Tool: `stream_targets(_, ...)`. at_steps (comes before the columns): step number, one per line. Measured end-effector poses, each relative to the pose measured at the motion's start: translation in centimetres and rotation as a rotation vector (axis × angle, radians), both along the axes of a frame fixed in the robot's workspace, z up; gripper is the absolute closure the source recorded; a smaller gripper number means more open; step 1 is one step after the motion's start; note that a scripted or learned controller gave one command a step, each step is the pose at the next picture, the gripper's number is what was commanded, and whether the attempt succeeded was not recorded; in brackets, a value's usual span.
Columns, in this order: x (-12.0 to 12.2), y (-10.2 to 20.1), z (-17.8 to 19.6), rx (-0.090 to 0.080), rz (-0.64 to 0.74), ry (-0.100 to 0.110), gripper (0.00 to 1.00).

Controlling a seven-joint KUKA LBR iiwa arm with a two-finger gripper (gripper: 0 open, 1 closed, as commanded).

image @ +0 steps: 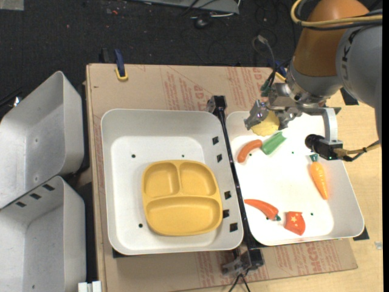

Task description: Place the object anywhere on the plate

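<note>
Nearest me, a strawberry (295,222) and red chili (262,207) lie in the right bin (340,218); the yellow plate (181,198) sits in the left bin (121,163). Farther back, my claw (262,115) hovers at the yellow object (265,127), beside a pepper (273,142) — grip, can't tell.

Bright, even light falls from overhead. The white bins (182,129) left of the gripper (267,111) glare almost to blank, with soft, short shadows under their rims. The floor behind stays dim. Focus is fair; fine detail at the gripper smears.
</note>
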State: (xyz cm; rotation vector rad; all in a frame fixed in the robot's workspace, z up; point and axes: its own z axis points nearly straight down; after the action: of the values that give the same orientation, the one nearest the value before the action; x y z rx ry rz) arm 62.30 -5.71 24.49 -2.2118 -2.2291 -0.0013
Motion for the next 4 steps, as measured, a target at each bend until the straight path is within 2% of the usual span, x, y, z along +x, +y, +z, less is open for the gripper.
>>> stream_targets(2,-0.6,11.3,0.9,0.0,0.001,0.0,1.0)
stream_targets(3,0.0,16.3,-0.3,0.0,0.0,0.0,1.0)
stream_targets(4,-1.3,21.6,-1.6,-0.001,0.0,0.003,1.0)
